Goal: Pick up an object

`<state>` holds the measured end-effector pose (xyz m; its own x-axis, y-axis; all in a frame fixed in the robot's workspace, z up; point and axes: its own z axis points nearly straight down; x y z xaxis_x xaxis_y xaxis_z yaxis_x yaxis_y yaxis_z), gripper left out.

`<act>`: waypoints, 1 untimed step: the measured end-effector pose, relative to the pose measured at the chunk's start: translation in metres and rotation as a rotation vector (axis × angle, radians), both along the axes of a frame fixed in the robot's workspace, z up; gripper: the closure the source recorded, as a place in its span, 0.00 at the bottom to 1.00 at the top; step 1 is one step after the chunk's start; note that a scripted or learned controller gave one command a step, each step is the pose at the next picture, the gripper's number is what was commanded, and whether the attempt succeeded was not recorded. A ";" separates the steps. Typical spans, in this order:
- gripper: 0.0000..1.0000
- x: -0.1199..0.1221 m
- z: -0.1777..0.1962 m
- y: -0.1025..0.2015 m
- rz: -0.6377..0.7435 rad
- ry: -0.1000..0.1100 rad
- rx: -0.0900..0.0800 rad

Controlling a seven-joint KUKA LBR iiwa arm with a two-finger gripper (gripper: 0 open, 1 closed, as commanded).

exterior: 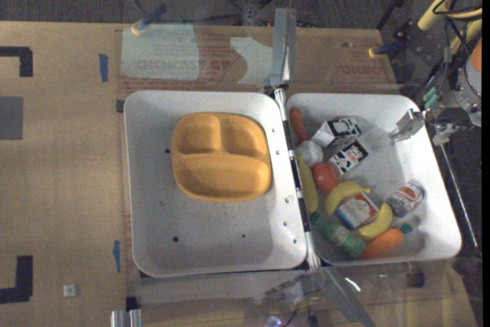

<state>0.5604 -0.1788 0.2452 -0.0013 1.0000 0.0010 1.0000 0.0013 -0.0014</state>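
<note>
The things to pick from lie heaped in the right bin [429, 165], crowded toward its left wall and near edge. A banana [343, 194] curves in the middle of the heap, with a small snack packet [357, 210] lying against it and a second yellow banana piece [377, 223] curling under that packet. A red tomato [325, 175] touches the banana's left end. Two black-and-white milk cartons [343, 142] sit toward the far side of the heap, and a thin orange carrot [298, 124] lies along the left wall at the far corner. A small can [406, 198] lies on its side to the right of the heap. At the near edge a green bottle [341, 237] and an orange carrot [383, 242] lie close together.

The right half of this bin's floor is bare, leaving open room along its right wall and far right corner.

The end effector [408, 126] hangs over that far right corner, apart from the heap; I cannot tell how far its fingers are spread, and nothing is visibly held.

The left bin [145, 188] carries an orange divided plate [221, 155] in its far half, with bare floor around it. Both bins rest on the wooden counter [53, 188], whose left part is marked with black tape [17, 61].
</note>
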 end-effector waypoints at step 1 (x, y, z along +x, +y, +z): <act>0.00 -0.023 -0.155 -0.011 -0.133 -0.002 -0.001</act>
